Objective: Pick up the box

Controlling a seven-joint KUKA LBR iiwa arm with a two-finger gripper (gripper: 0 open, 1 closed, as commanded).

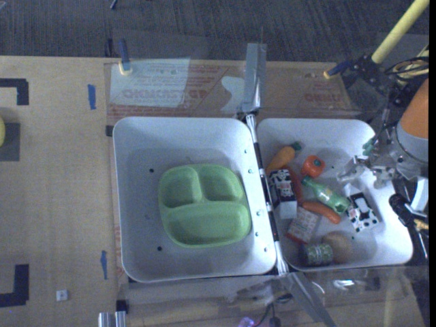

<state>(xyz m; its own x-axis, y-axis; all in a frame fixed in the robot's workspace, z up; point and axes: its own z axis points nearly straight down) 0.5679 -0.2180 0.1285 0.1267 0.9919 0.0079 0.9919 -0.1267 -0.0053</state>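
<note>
Fingers of the grey arm's gripper [368, 169] look parted and bare, just above the green plastic bottle [327, 195]. The small white cardboard box with black markings [363, 211] lies beside that bottle's lower end. I judge it light, stiff but crushable, so I'd gently pinch its long flat sides.

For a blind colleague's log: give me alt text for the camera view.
The end effector hovers at the right bin's right edge, above toy food and small boxes, including a cow-patterned box. The left bin holds a green divided plate.
</note>
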